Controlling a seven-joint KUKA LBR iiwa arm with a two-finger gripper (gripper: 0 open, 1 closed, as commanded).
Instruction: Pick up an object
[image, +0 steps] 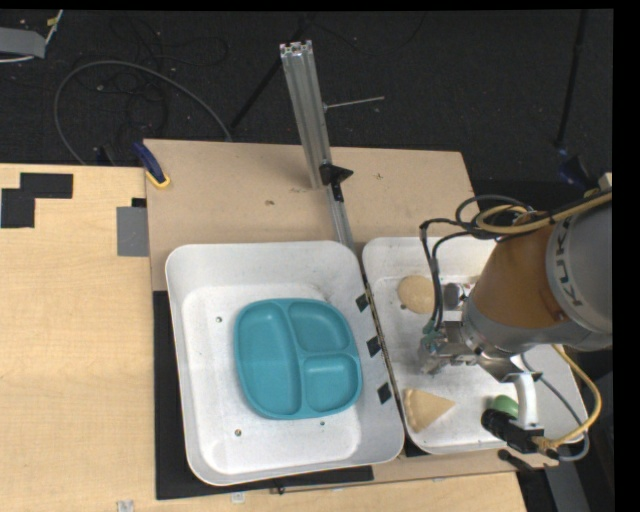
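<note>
the arm (530, 285) reaches in from the right over the right bin (455, 428), and its gripper (437, 348) sits low inside that bin, near the middle. from this slanted view it cannot be told whether the gripper is released or clenched. a round tan piece (415, 293) lies just beyond the gripper, toward the bin's far side. it is close to the gripper, but whether the two touch cannot be told. a tan wedge (428, 408) lies on the near side of the gripper, apart from it, by the bin's left wall. a small green thing (503, 407) sits further right, partly hidden. the left bin (200, 300) holds a teal divided plate (297, 357) lying flat in its middle.
</note>
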